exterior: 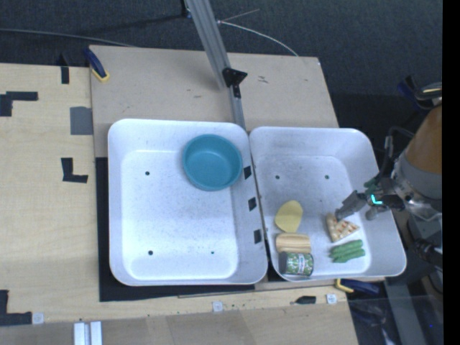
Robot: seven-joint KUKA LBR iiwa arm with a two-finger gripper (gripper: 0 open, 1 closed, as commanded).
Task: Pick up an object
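From above, my pincer point(352, 205) hangs over the right side of the right bin point(316, 139); I cannot tell how wide it stands, and nothing shows between its tips. Just below it lies a pizza slice point(341, 228), and a bunch of green beans point(347, 251) sits a little further below. To its left are a yellow chip point(289, 215), a tan block point(293, 242) and a green can point(297, 264). Well off to the left, a blue bowl point(211, 162) rests in the left bin point(144, 214).
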